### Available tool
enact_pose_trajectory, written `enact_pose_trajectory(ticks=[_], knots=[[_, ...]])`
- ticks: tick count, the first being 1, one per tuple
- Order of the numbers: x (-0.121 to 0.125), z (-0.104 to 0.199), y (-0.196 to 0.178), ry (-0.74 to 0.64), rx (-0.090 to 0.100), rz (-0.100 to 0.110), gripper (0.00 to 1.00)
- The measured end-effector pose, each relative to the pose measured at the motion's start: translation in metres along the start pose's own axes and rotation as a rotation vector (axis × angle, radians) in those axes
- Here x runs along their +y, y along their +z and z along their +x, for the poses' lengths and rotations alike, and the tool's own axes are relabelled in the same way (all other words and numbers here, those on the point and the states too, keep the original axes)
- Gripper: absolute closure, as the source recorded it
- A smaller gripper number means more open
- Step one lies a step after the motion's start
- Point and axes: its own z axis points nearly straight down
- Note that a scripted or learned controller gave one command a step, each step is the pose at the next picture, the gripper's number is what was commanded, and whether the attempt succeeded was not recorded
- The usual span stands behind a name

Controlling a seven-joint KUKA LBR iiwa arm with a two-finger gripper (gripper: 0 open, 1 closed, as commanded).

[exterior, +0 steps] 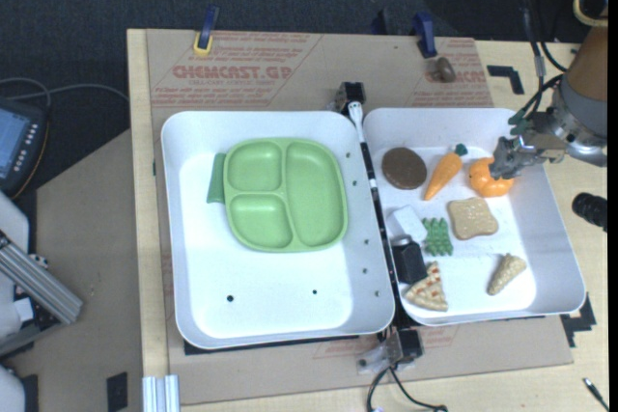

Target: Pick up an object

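Arm reaches in from right, gripper low over right bin, at an orange fruit; can't tell its grip. Same bin: carrot, brown disc, bread, pizza slice. Left bin: green tray.

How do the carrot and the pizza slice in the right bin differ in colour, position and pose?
The carrot is orange with a green top; the pizza slice is pale yellow with red spots. The carrot lies in the far half of the right bin, next to a brown disc; the pizza slice lies at the near edge. The carrot slants with its green top pointing away; the pizza slice points its tip away. Both are toy foods lying flat.
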Motion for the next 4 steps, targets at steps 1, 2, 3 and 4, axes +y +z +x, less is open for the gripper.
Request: enact_pose_trajectory(ticks=[1, 2, 3, 4], knots=[[-0.020, 0.044, -0.008, 0.000, 0.000, -0.001, 1.00], [-0.029, 0.088, -0.013, -0.001, 0.000, -0.001, 1.00], [-0.040, 0.138, -0.001, 0.000, -0.001, 0.001, 1.00], [-0.065, 0.184, 0.001, 0.000, -0.001, 0.001, 1.00]])
